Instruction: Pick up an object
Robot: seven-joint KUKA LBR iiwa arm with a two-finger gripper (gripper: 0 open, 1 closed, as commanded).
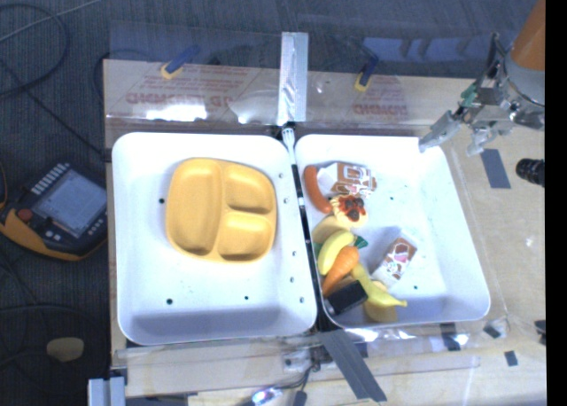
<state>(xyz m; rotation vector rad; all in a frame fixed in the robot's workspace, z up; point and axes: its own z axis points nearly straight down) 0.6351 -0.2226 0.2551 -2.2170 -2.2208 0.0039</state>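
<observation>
We judged this the approach step: the claw (449, 128), fingers seemingly apart though blurred, hung over the right bin's (461, 218) far corner, needing to descend toward the carrot (341, 267) well below-left

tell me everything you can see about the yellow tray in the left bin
The yellow tray is a shallow, rounded dish that looks like smooth plastic, moulded into three compartments: one long one on its left side and two smaller ones on its right. All three look bare. It lies flat and right side up on the floor of the left bin, slightly above the middle, apart from the bin's walls. Nothing touches it but the bin.
</observation>
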